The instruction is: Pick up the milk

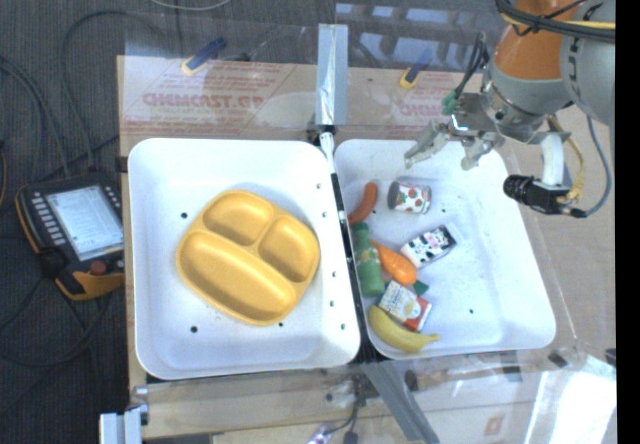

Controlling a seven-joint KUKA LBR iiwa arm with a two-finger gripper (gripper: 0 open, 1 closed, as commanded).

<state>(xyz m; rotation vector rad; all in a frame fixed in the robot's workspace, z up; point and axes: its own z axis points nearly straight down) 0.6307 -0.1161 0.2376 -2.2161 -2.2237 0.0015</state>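
One milk carton (433, 245), small and boxy with a black-and-white cow-patch print, lies on its side in the right bin (500, 272), below the end effector (452, 146) and well apart from it. Open white floor surrounds the carton on its far-from-centre side and toward the bin's near rim, while a carrot (398, 265) sits just beside its lower left corner. Above it, closer to the end effector, lies a small white can with red print (410, 197), and a sausage (364, 202) rests against the wall between the bins. Further below are a green item (368, 267), a juice box (404, 305) and a banana (400, 334) at the near edge. The end effector hangs over the bin's far rim with its two fingers spread wide and nothing between them. Across the dividing wall, the left bin (160, 332) holds a yellow sectioned plate (248, 254). Both bins sit on the desk (230, 97).
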